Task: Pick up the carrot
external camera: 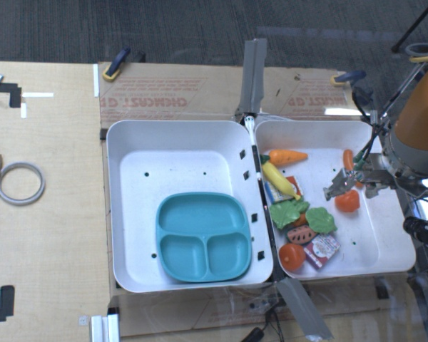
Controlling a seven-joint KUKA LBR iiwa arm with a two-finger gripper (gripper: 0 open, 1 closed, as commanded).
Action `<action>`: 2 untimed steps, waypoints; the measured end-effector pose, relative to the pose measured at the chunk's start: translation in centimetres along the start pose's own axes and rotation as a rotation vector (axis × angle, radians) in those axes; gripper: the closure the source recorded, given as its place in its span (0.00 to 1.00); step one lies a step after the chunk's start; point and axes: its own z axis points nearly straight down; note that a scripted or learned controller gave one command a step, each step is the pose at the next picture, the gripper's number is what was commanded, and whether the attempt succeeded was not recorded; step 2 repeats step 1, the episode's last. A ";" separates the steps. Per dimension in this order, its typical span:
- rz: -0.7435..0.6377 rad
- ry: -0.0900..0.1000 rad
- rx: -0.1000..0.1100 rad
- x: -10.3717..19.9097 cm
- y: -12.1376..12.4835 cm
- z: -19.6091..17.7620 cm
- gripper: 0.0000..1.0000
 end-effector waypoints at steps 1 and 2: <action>-0.012 -0.001 -0.002 -1.3 5.5 2.1 0.00; -0.012 -0.001 -0.002 -1.3 5.5 2.1 0.00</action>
